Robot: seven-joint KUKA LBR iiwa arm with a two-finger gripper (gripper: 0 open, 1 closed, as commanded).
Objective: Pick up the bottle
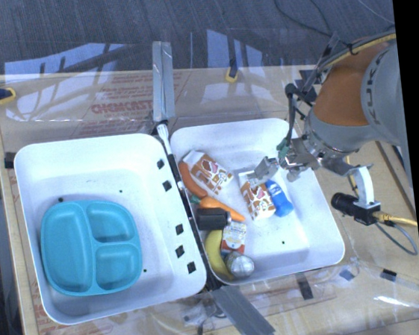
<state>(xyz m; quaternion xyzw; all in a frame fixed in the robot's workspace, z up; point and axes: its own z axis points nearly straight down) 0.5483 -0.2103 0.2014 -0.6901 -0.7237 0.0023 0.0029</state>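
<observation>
Down at the near edge of the tabletop (pixel 375 298), a grey strip (pixel 245 313) juts out from between the two bins. Just above it, in the right bin (pixel 320 244), a shiny silver ball (pixel 241 266) sits in the near left corner, touching a yellow banana (pixel 215 251). Up from there, a small carton (pixel 234 234), a black block (pixel 211 218) and an orange carrot (pixel 220 207) crowd the bin's left wall, with a printed snack pack (pixel 208 172) further back. And there's the bottle (pixel 278 197), blue with a white end, lying on its side mid-bin, right against a brown-and-white packet (pixel 256 198). The gripper (pixel 269 167) hangs just behind the bottle, reaching in from the right, nothing visibly between its parts. Whether the fingers are spread or closed, I cannot tell from this angle. Over in the left bin (pixel 81 159), a blue divided tray (pixel 91 246) lies flat.
</observation>
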